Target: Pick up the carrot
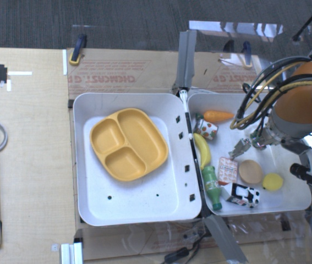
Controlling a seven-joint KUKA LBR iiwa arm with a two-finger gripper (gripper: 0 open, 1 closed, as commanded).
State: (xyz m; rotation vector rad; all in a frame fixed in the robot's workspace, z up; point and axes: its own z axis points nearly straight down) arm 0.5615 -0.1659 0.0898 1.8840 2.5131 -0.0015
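a pale wooden worktop [29, 147] is seen from above, with dark carpet behind it and two shallow white bins set side by side. the left bin [89, 202] holds a yellow divided plate [128, 143]. the right bin [293, 202] is crowded: the carrot [218, 116] lies near its far left corner, on its side, with a small printed carton [207, 129] just in front of it and a banana [202, 149] nearer still. a green bottle [211, 183], a tan disc [250, 172] and a yellow ball [273, 181] are spread toward the near side. the grey arm with its orange band [301, 100] is held over the bin's right half, and the claw [242, 147] hangs near the middle, well apart from the carrot; whether the claw is apart or together cannot be told. for a clean pick, the claw would best be brought above the carrot's middle, turned across its length, and lowered clear of the carton and the bin wall.
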